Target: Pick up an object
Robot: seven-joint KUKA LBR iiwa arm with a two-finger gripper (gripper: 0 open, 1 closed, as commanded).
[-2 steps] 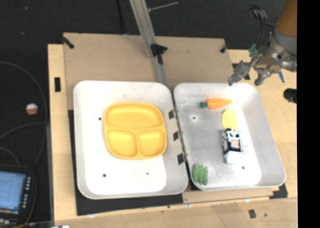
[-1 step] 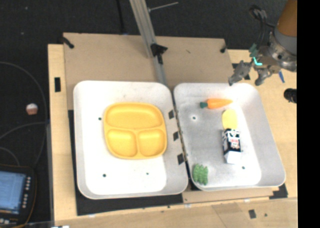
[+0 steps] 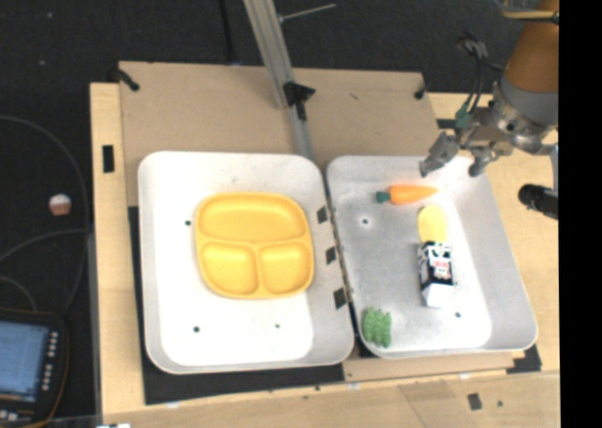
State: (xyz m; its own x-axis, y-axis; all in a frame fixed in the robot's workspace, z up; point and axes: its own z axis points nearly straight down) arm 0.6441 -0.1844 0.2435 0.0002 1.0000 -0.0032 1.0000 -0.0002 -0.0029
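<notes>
While nothing sits between its fingers, the gripper (image 3: 458,154) hangs spread apart over the far edge of the right bin (image 3: 489,229), at the end of the arm (image 3: 531,64) coming in from the right.

Near to far in that bin:
- green broccoli piece (image 3: 377,324) at the near-left corner, close to the rim
- small milk carton (image 3: 436,274), black-and-white print, lying on its side mid-bin
- yellow banana-like piece (image 3: 433,225) touching the carton's far end
- carrot (image 3: 407,195), orange with a green top pointing left, lying crosswise just beyond the yellow piece, below and left of the fingertips, apart from them

Left bin (image 3: 169,229) holds a yellow three-compartment tray (image 3: 253,245), roughly centred. Both bins sit side by side on the wooden bench (image 3: 216,97). A metal pole (image 3: 268,31) rises from behind the bins' join.
</notes>
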